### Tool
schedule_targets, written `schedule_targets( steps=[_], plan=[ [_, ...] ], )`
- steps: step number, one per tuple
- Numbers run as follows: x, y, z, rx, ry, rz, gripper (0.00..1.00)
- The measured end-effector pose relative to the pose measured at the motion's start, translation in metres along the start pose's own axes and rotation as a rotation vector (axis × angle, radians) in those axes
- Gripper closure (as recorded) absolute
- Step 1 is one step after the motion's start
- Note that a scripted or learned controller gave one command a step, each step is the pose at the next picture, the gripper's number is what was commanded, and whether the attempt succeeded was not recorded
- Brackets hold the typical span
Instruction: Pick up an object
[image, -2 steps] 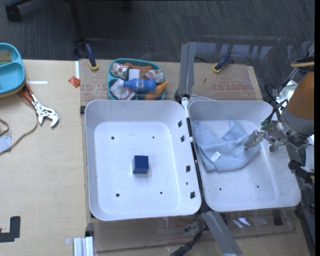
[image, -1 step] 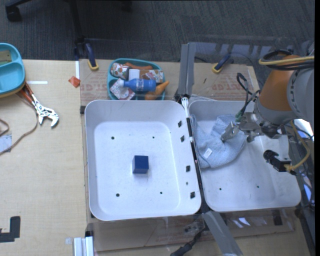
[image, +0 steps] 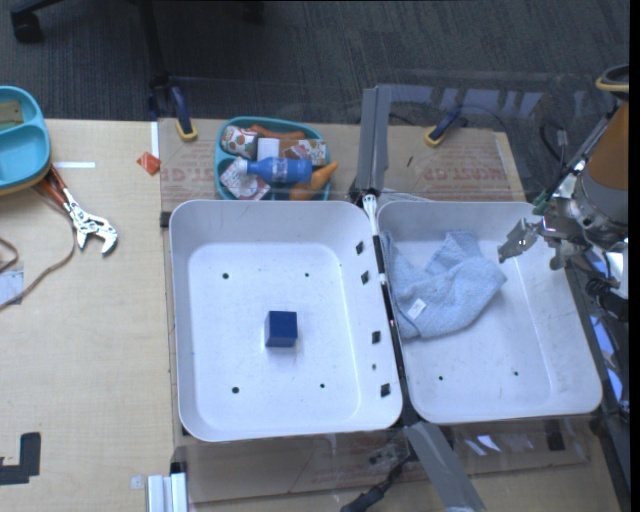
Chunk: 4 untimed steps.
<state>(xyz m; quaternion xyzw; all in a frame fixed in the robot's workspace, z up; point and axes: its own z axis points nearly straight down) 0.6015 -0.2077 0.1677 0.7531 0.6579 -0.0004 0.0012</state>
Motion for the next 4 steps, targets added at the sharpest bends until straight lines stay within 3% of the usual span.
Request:
schedule_targets(
  steps=[1, 2, 3, 4],
  plan=[
    [-0.004, -0.049, -0.055, 0.003, 0.001, 0.045, 0.0],
    [0.032, -0.088, 0.076, 0.001, 0.002, 0.003, 0.0],
    [-0.016, -0.051, 0.016, 0.002, 0.0, 0.15, 0.0],
    [-0.016, -0.051, 0.016, 0.002, 0.0, 0.15, 0.0]
  ],
)
